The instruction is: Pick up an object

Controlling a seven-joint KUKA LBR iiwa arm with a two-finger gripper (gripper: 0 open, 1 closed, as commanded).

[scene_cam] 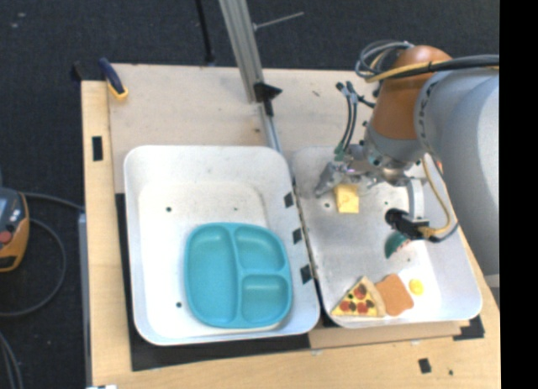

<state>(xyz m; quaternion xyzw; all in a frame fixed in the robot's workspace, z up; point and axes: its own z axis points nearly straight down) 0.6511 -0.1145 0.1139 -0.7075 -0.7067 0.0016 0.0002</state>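
Pizza slice: you see it at the near edge of the right bin, touching an orange piece on its right.
Yellow ball: you find it just beside the orange piece, toward the right wall of that bin.
Blue tray: it lies flat in the near half of the left bin, with three compartments, its rim close to the wall between the two bins.
Dark green item: you see it in the middle of the right bin, just under a black part of the arm; what it is you cannot tell.
Yellow block: it sits on the floor of the right bin in the far half, just below the pincer.
Pincer: it hangs over the far left part of the right bin, right above the yellow block; you cannot tell whether it is wide or narrow, and nothing shows between its tips.
Arm: grey with an orange band, it comes in from your right.
Metal post: it stands at the far side of the tabletop, behind the bins.
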